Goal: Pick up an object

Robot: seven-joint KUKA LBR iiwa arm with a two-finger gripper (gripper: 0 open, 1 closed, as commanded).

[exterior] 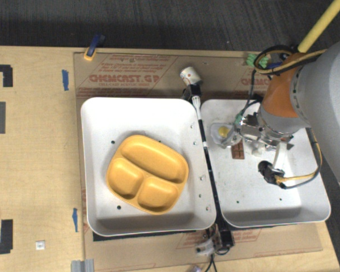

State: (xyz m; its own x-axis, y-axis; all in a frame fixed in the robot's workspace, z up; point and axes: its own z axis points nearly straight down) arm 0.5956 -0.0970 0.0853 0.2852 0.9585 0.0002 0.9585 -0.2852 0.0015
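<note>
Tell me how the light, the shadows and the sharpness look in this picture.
In the camera view, the light is soft and even: the yellow divided tray carries a mild sheen with no harsh glare, and the left white bin shows only a faint shadow beside it. The arm at the right looks pale and slightly blurred, while the small things under the wrist are too unsharp to name.

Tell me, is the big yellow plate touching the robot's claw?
Apart. In the camera view the yellow plate lies in the left bin, while the gripper hangs over the right bin, past the divider between them.
</note>
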